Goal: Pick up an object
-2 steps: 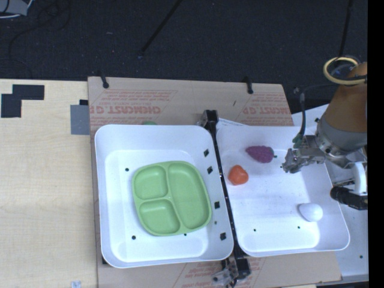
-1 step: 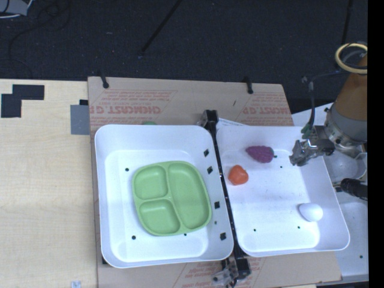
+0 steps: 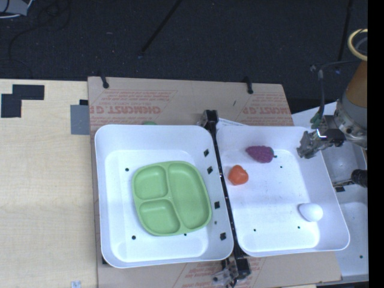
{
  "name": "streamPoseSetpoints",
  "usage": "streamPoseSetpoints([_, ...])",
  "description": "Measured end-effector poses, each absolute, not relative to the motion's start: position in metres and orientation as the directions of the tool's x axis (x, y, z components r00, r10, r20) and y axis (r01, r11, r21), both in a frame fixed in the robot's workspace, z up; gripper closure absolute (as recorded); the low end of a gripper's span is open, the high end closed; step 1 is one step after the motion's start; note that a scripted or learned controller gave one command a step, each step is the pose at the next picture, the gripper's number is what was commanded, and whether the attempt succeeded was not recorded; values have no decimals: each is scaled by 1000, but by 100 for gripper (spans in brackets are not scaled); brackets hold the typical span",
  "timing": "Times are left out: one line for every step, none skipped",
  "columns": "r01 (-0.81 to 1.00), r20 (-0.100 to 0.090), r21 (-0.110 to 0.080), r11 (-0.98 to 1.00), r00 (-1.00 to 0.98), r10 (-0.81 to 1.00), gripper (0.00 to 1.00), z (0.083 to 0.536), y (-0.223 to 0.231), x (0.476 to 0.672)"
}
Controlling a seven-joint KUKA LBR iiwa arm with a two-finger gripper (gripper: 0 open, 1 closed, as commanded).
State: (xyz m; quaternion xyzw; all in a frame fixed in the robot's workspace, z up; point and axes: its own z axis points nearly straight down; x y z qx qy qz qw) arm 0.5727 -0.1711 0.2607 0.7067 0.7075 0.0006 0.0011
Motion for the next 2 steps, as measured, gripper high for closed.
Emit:
streamPoseSetpoints([1000,2,-2,5,-5,1000,100,265,-119,575])
streamPoseSetpoints([1000,2,-4,3,-3,1000,100,254,-73,581])
